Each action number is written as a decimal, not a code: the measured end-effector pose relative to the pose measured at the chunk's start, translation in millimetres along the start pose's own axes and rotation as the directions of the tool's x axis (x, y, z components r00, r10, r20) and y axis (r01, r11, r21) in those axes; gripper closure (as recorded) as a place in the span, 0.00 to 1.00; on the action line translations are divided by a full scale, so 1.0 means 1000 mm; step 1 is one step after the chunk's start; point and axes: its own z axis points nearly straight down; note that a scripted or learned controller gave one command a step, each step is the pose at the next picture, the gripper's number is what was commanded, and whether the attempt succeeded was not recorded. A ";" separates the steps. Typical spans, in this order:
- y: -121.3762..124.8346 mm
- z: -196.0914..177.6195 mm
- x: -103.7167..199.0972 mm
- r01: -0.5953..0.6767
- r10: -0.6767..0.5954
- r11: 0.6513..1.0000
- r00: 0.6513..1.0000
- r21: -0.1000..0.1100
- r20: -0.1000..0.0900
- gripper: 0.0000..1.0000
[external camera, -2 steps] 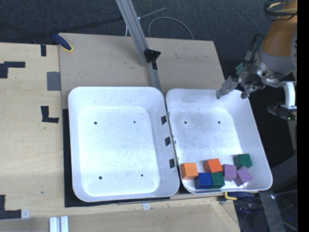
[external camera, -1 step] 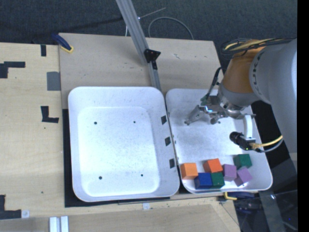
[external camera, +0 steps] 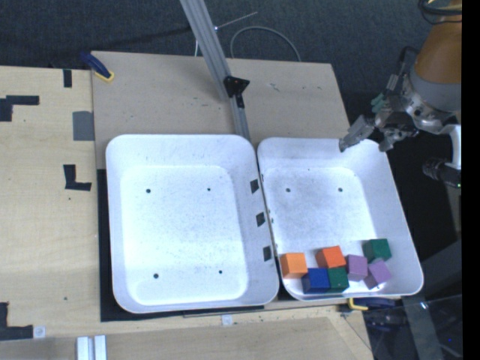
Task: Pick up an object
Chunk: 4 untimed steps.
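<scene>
Several small blocks lie clustered at the near edge of the right bin: an orange block, a red-orange block, a blue block, a green block, two purple blocks and a dark green block. My gripper hangs over the far right corner of that bin, well away from the blocks. It is open, with nothing between its fingers.
The left bin sits beside the right one, their rims touching. A slanted metal pole with a black clamp rises behind the bins. A blue and yellow tool lies at the far left of the bench.
</scene>
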 end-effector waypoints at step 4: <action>0.009 0.040 0.088 -0.005 0.005 1.000 1.000 0.006 0.000 0.00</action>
